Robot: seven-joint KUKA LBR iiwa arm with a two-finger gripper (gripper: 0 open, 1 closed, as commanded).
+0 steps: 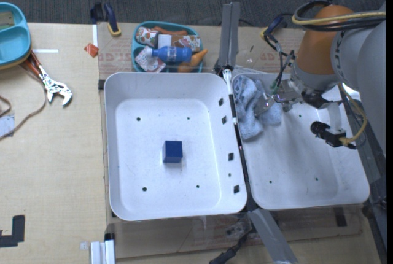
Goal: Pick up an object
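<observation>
In the right-hand bin (307, 177), the arm's gripper (271, 104) was down against a crumpled pale blue-grey cloth (249, 106) bunched in the bin's far left corner, hard by the divider rail (232, 103) between the 2 bins. Whether the pincer was spread or closed, and whether any fabric sat between its tips, could not be told from above; the wrist and cabling hid that part.

The likeliest failure looked to be a poor bite: soft cloth can slide out of a pinch, or only a loose fold may come up and drop back. The cloth also lay against the bin wall and the rail, so a descent too close to that side risked striking the rim rather than closing on fabric. The dangling black cable (331, 134) beside the wrist could snag or drag across the bin floor.

Left of the rail, a small blue cube (173, 151) sat alone near the middle of the left-hand bin (123, 195), well apart from the gripper and untouched. Beyond the left bin's far edge stood a teal tray (142, 32) of mixed toys. Further left of the rail, on the bench, lay a silver wrench (56, 89) and a light blue dish (21, 48). None of these stood in the arm's way.
</observation>
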